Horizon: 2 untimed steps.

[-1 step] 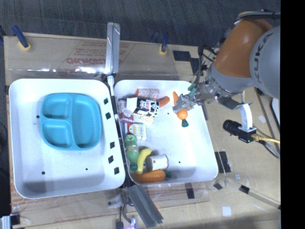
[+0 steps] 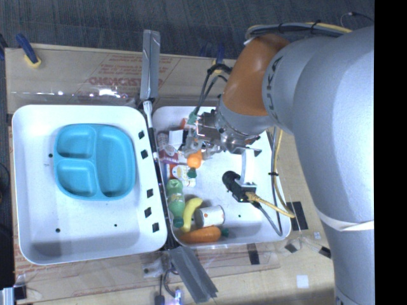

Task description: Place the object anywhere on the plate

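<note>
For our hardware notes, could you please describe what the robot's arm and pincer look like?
The arm is bulky, rounded and light grey, with a glossy orange band above the wrist. Dark cables loop beside the wrist. The pincer is a small metallic assembly.

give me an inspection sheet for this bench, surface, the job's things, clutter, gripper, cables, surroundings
Surface: two shallow white bins side by side, left bin and right bin, on a brown bench top.
Job's things: blue divided plate in the left bin, nothing on it.
Clutter: along the right bin's left side, a small orange ball, a banana, a can, a carrot and a green bottle.
Gripper: gripper low over that pile; fingers hidden.
Cables: yellow cable in the right bin.
Surroundings: blue clamp at the bench's far left corner.
</note>
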Tool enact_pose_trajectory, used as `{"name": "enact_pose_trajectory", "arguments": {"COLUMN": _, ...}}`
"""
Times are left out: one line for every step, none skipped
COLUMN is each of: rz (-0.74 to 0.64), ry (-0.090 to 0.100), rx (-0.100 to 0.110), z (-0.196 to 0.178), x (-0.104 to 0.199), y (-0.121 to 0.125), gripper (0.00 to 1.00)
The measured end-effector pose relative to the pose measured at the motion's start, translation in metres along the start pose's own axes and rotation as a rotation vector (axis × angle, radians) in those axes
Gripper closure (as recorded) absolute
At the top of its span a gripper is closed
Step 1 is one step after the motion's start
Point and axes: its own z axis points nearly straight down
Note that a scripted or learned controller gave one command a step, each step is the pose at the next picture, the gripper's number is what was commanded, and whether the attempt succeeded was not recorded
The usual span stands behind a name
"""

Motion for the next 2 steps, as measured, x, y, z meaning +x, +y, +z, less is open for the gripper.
{"name": "enact_pose_trajectory", "arguments": {"rz": 0.023, "ry": -0.001, "rx": -0.001, "z": 0.0036, "x": 0.102, "y": 0.0747, "gripper": 1.0}}
{"name": "enact_pose_trajectory", "arguments": {"rz": 0.023, "ry": -0.001, "rx": -0.002, "z": 0.0032, "x": 0.1017, "y": 0.0748, "gripper": 0.0}}
